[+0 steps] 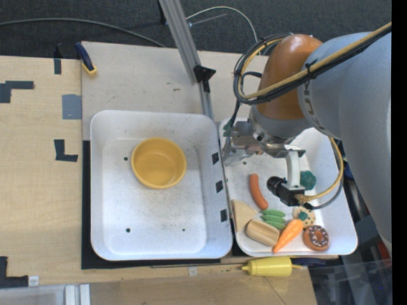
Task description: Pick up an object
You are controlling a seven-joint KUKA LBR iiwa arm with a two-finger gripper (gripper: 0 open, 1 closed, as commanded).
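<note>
Arm (331, 68) hangs over the right bin (343, 224), hand (241, 143) low by its left rim. Can't tell how open it is or whether it holds anything. Looks like the approach step. Nearest candidate is the sausage (257, 191), just beside the hand. Next move: centre over it, descend, close.

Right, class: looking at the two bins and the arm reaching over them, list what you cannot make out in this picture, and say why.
- Camera view: the far part of the right bin lies under the arm, so anything there is hidden.
- Camera view: the teal thing is partly covered by the robot, so its kind is unclear.
- Camera view: the arm runs off the right edge, which cuts off its base.
</note>
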